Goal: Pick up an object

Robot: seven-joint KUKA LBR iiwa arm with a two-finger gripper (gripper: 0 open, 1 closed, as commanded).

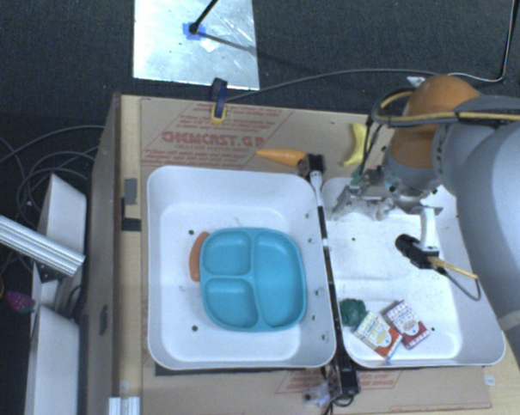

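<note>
At the near end of the right bin (386, 277), around its 6 o'clock, three small things lie close together: a dark green lump (353, 312) toward the 7 o'clock corner, a yellow-and-white packet (377, 332) just beside it, and a red-and-white packet (407, 323) touching that one on its 3 o'clock side. None of them is near the gripper. In the left bin (169, 327), a blue divided plate (252, 279) sits flat at about the middle, slightly toward 6 o'clock, and a slim orange-brown sausage shape (195, 255) lies along the plate's 9 o'clock edge, touching or nearly touching it. Farther back, the gripper (357, 200) hangs over the right bin's 11 o'clock corner, close to the wall shared by the two bins; nothing can be seen in its grasp, and whether it is parted or closed cannot be told from this angle. The grey arm (481, 169) comes in from 3 o'clock, with its orange band (437, 102) above the wrist. Beyond the bins, on the brown board (220, 136) under them, a carrot (279, 158) lies at the left bin's 1 o'clock, and a yellow banana-like piece (357, 146) at the right bin's 12 o'clock.
</note>
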